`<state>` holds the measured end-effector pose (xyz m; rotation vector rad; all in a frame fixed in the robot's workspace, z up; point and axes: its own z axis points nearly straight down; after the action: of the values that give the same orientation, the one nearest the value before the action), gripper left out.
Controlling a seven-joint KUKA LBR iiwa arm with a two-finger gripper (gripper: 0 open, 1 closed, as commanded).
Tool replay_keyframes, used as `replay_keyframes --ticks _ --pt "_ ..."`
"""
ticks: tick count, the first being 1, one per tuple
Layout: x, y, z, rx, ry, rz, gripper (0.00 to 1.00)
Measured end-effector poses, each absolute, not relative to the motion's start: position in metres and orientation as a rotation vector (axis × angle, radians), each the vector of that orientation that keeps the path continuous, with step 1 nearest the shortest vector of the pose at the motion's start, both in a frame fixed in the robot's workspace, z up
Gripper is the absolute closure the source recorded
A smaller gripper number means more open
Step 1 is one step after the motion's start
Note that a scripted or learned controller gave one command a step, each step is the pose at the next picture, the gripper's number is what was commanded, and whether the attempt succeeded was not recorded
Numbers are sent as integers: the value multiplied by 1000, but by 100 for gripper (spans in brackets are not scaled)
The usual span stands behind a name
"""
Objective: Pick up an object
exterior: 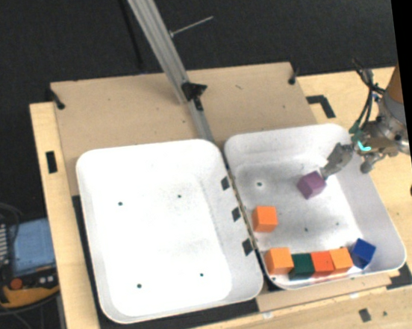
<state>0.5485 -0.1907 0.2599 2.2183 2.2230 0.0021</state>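
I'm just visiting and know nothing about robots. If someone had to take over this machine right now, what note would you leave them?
Gripper: reaching into the right bin from the right, its tip right beside the purple block; I can't tell whether it grips the block.
Other blocks in that bin: one orange block near the left wall; along the front edge, orange, green, orange, lighter orange, blue.
Done: nothing clearly lifted.
Left: secure one block and raise it.

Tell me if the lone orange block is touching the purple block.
Apart. The camera view shows bare white bin floor between the lone orange block and the purple block.
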Motion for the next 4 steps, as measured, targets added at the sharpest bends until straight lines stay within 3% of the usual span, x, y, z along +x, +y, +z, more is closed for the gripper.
replay_keyframes --ticks 3,4 --pt "547 -186 98 2221 2216 -1 0" --pt "548 -187 111 2229 2204 6 100"
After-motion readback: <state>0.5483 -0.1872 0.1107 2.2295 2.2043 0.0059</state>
